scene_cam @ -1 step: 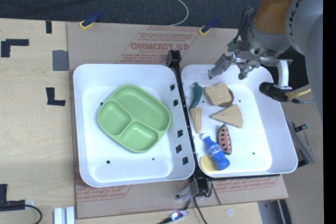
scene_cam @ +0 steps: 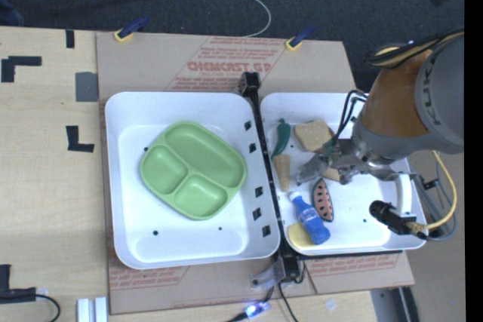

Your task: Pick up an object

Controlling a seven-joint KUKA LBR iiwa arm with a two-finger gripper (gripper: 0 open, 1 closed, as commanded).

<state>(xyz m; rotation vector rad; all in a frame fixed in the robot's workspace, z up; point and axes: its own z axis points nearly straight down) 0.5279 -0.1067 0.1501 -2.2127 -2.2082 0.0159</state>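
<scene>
The right bin holds several small objects: a tan bread-like slice, a dark green piece, a tan stick, a watermelon slice toy, a blue bottle and a yellow piece. My gripper hangs low over the middle of this bin, just above the watermelon slice and below the bread slice. The wrist hides much of it, and nothing shows as held.
The left bin carries a green divided plate. A black divider clip sits between the bins. The grey and orange arm covers the right bin's far right side. Cardboard lies under both bins.
</scene>
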